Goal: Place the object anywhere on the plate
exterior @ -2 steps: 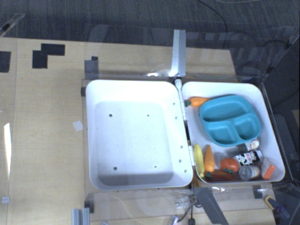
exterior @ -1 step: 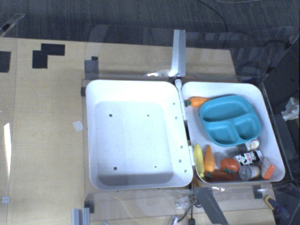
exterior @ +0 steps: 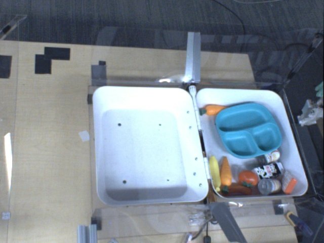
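Note:
A blue plate [exterior: 248,129] with three compartments lies in the back half of the right bin [exterior: 285,107]. Nothing rests on the plate. An orange carrot with a green top [exterior: 213,110] lies just off the plate's back left corner. Along the bin's front sit a yellow banana [exterior: 214,172], an orange vegetable [exterior: 225,171], a red tomato [exterior: 248,177], a black-and-white item [exterior: 267,170], a grey can [exterior: 269,187] and a small orange piece [exterior: 289,186].
The left bin [exterior: 142,146] is a bare white tray beside the right one, with a ridge between them. A metal post [exterior: 193,54] stands behind the bins. Some pale hardware [exterior: 310,113] sits at the right edge, outside the right bin.

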Motion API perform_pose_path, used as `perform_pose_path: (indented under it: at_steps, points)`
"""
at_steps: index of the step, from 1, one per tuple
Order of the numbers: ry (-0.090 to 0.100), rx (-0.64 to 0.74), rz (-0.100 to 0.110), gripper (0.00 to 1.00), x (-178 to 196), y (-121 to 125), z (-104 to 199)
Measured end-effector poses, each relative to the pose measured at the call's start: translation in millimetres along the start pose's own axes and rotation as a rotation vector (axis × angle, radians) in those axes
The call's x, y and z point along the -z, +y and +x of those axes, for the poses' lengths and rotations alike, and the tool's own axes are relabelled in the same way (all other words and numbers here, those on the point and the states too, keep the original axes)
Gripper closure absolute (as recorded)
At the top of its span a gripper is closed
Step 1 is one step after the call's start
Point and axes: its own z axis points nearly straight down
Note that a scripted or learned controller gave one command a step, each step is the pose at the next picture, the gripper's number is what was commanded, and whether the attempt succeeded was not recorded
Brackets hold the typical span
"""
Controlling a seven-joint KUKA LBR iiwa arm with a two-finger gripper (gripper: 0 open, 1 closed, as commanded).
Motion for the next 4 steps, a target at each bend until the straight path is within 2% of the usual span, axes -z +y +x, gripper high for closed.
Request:
perform_pose_path:
  at_steps: [1,2,3,4]
  points:
    - [0.000,0.030,0.000,1.00,60.2,1.4,-38.7]
    - [0.000,0.026,0.000,1.00,60.0,1.6,-40.8]
    - [0.000,-0.135,0.001,1.00,59.6,1.4,-34.6]
    - [0.000,-0.154,0.001,1.00,59.6,1.4,-34.9]
